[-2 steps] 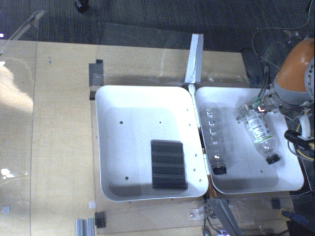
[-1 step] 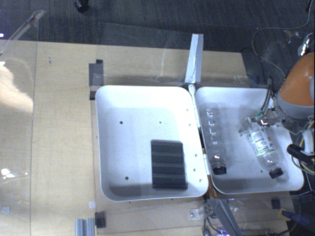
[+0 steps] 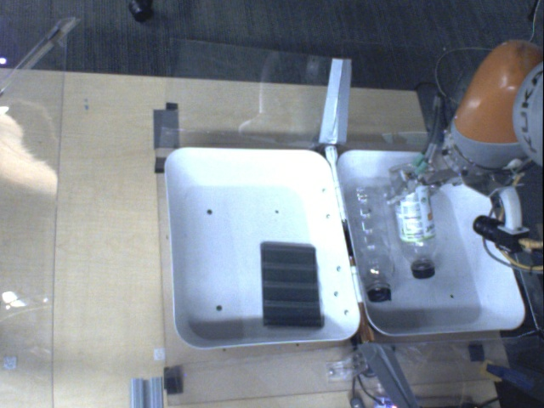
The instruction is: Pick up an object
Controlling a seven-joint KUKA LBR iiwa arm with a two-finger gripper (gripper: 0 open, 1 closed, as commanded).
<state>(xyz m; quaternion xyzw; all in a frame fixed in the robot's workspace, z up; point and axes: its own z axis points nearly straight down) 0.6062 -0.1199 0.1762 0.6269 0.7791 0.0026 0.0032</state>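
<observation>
In the right bin (image 3: pixel 489 308) lie two clear plastic bottles with black caps pointing toward the front. One bottle (image 3: pixel 369 240) rests along the bin's left wall. The other, a labelled bottle (image 3: pixel 415 221), lies near the middle. My gripper (image 3: pixel 422 177) hangs at the far end of the labelled bottle, right over its base, and I cannot make out whether it touches the bottle. A black ribbed rectangular block (image 3: pixel 291 284) lies flat in the front part of the left bin (image 3: pixel 212 185).
The grey arm with its orange band (image 3: pixel 497 100) reaches in over the right bin's back right corner, with cables (image 3: pixel 510 232) trailing along the bin's right side. A metal bar (image 3: pixel 334 113) stands behind the gap between the bins.
</observation>
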